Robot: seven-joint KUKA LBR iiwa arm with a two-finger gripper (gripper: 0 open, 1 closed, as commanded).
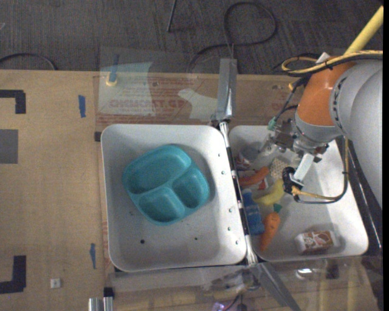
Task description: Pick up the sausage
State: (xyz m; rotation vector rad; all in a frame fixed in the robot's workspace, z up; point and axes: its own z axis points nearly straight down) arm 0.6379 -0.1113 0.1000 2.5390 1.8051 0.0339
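A robotics lab, by every sign — a plywood surface (48, 200) marked with black tape corners (13, 100) at nine o'clock and blue tape strips (81, 106), two white bins (115, 182) clamped side by side at the centre, and an industrial arm (340, 91) at two o'clock trailing wires. Loose cables (249, 18) lie on grey carpet (91, 30) at twelve o'clock. Plastic toy food (270, 228) and a teal divided plate (165, 183) fill the bins — test props, not a meal.
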